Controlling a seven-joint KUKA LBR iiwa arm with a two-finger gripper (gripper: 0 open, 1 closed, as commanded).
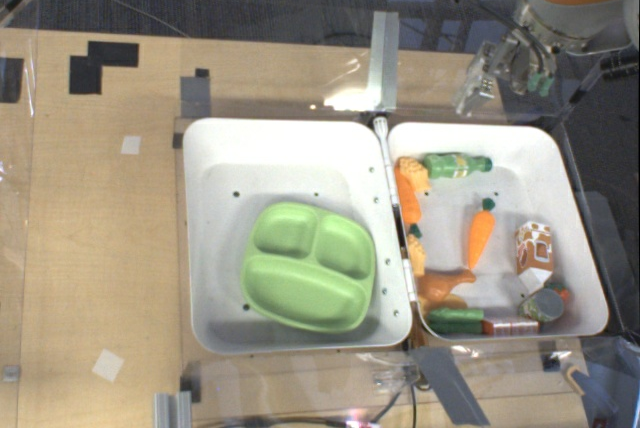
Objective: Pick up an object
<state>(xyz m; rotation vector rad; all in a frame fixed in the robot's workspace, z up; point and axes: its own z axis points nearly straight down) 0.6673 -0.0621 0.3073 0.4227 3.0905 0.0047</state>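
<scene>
jaws (497,76) above right bin's (560,156) far rim, carrot (481,234) well below

We see the R bin's items: a green plastic bottle (456,165) lying flat near the top wall, an orange toy carrot (481,233) w/ green tip mid-bin, tilted, and a brown-and-white carton (534,249) by the R wall. A lime-green divided plate (310,266) lies flat in the L bin.
</scene>
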